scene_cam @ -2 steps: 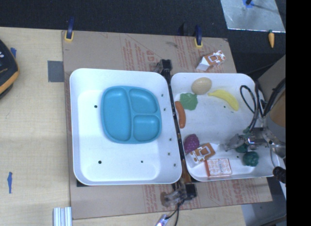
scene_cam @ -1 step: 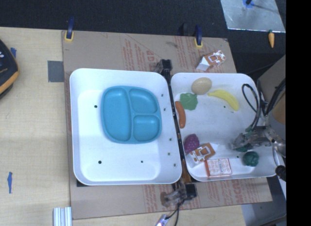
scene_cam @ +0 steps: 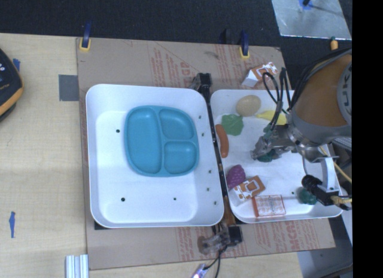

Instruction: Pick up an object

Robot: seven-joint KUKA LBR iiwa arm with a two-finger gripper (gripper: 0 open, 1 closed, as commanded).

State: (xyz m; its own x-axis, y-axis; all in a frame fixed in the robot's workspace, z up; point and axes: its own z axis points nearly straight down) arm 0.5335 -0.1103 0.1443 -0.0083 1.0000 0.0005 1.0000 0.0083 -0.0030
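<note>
Gripper (scene_cam: 265,150) is low in the right bin (scene_cam: 287,172), right of the green leafy toy (scene_cam: 233,124) and orange carrot (scene_cam: 222,140); can't tell finger state. Blue divided plate (scene_cam: 161,140) sits in the left bin (scene_cam: 108,181).

bench (scene_cam: 42,169) — cardboard sheet (scene_cam: 149,67) | on it — left bin (scene_cam: 102,151), right bin (scene_cam: 287,211)

We see gripper (scene_cam: 264,151) low in right bin (scene_cam: 290,211), near its middle. Left bin (scene_cam: 96,151) holds blue divided plate (scene_cam: 161,140). Orange carrot (scene_cam: 222,140) lies along right bin's left wall, purple grapes (scene_cam: 235,176) below it.
</note>
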